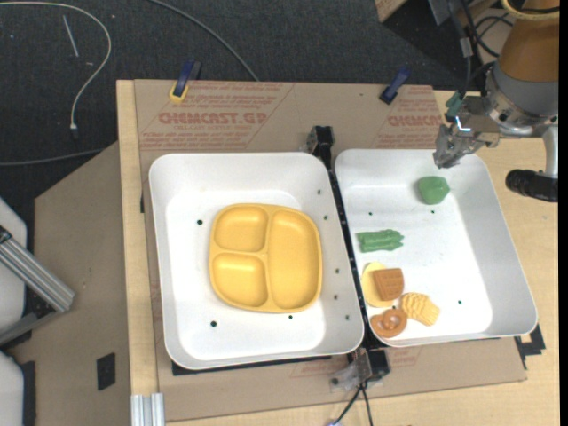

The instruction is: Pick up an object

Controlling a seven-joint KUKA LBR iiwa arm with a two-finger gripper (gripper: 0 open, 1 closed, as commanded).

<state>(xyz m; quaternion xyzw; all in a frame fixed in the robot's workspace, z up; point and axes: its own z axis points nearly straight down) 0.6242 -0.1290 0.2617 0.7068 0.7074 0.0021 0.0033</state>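
The arm comes in from the far right, and its gripper (446,155) points down over the far edge of the right bin (497,264); if it is open or closed, I cannot tell. Just near of it lies a green object (433,190). The cardboard (266,114) reads "CHEMCAST GP".

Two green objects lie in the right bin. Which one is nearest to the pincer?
The rounded green lump, near the bin's far edge, just below the pincer. The elongated ridged green piece lies farther away, toward the bin's left side.
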